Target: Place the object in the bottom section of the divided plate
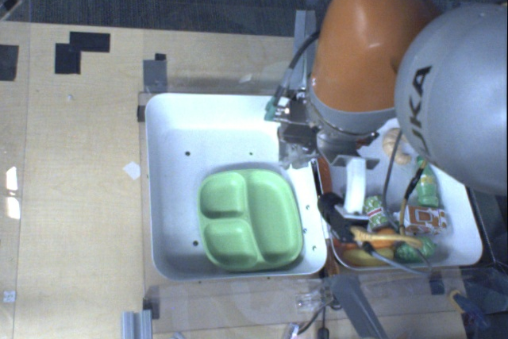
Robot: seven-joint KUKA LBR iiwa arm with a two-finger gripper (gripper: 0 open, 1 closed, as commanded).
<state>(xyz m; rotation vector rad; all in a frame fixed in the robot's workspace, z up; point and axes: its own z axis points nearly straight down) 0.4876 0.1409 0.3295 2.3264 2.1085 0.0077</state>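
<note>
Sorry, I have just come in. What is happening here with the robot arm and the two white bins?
A grey and orange arm reaches in from the right and hangs low over the right bin, which holds a heap of small colourful items. Its wrist blocks the view, so I cannot tell whether it has hold of anything. In the left bin lies a green divided plate, and nothing has been put in its bottom section yet.
</note>
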